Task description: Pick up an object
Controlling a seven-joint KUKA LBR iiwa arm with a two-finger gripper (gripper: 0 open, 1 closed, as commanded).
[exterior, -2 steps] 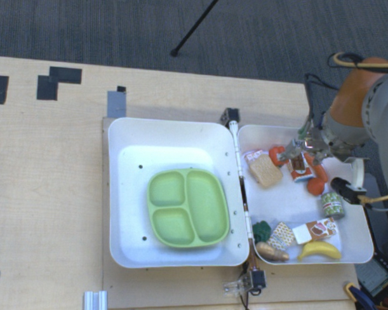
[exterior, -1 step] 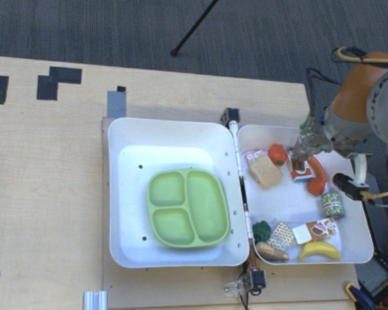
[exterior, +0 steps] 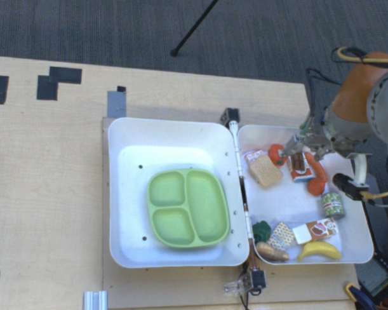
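We find the tool (exterior: 300, 147) low over the back of the right bin (exterior: 362, 252), just inside its far rim, and from up here we cannot tell how far it is open or whether it grips anything. Right under it sits a red-and-white packet (exterior: 299, 167), with a small red piece (exterior: 276, 153) to its left and an orange-red carrot shape (exterior: 317, 179) running down to its right. Beside those we see a tan cracker-like slab (exterior: 264, 171) close to the divider (exterior: 240, 184) between the bins. Moving outward, a green can (exterior: 332, 205) lies near the right wall, and along the front edge we have a dark green lump (exterior: 262, 231), a patterned packet (exterior: 283, 235), a bread roll (exterior: 271, 252), a white-and-brown box (exterior: 314, 231) and a banana (exterior: 319, 251), packed close together. The middle of this bin's floor is open white. Over in the left bin (exterior: 126, 180), a green divided plate (exterior: 188, 208) sits with bare room all round it. The desk (exterior: 46, 197) spreads wide to the left.
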